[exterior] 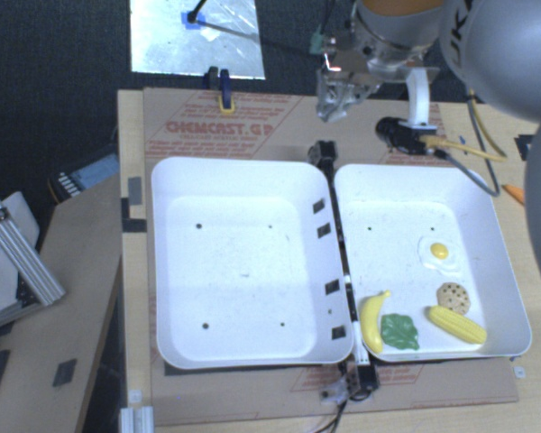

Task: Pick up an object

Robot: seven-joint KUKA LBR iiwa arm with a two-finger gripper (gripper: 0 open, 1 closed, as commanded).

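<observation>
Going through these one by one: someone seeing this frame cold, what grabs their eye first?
Probably the cluster of toy food in the near corner of the right bin: a banana, a green leafy piece, a corn cob, a cookie and a fried egg. Next, the big grey arm at top right, its hand raised beyond the bins' far edge.

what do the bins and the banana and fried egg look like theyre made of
Bins: probably thin moulded plastic, smooth white, rounded corners. Banana and fried egg: likely toy plastic or rubber, going by flat uniform colour; too small to tell which.
</observation>
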